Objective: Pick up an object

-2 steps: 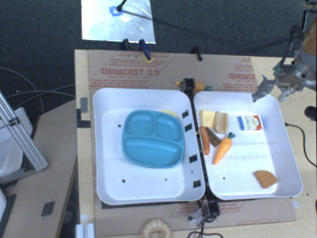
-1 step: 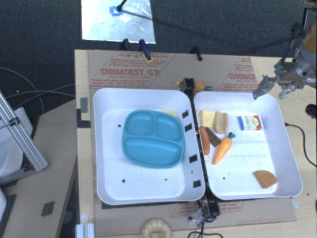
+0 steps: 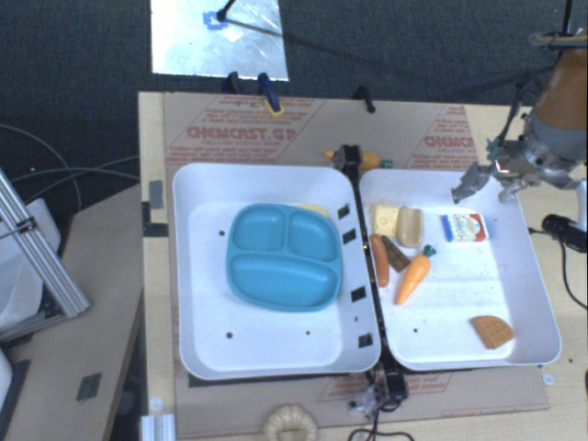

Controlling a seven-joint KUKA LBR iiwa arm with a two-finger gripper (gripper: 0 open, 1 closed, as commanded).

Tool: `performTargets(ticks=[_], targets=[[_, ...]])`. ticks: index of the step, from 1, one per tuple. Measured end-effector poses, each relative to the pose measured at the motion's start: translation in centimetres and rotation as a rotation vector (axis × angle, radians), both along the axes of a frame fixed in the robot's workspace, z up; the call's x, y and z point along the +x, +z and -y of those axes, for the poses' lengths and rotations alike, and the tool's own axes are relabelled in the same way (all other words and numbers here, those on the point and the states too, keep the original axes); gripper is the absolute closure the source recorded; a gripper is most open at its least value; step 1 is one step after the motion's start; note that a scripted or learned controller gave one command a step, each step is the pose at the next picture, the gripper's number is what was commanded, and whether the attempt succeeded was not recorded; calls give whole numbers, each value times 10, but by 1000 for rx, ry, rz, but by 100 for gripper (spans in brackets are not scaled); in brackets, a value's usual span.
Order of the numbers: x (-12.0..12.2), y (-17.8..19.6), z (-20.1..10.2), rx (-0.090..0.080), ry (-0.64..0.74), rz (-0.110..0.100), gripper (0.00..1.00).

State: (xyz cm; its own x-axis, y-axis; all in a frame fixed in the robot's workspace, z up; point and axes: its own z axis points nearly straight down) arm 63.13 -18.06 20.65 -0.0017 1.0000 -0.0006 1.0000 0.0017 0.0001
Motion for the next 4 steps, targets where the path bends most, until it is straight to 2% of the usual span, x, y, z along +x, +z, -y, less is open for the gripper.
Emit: performTargets(ticks=[1,2,3,4], targets=[[-8,-45,-1,0,0,1,0],[-5,-107,-1,0,0,-2,0],[-1,-116,1,-5,1,7,0],[2,-101,3,-10,0,22,100]])
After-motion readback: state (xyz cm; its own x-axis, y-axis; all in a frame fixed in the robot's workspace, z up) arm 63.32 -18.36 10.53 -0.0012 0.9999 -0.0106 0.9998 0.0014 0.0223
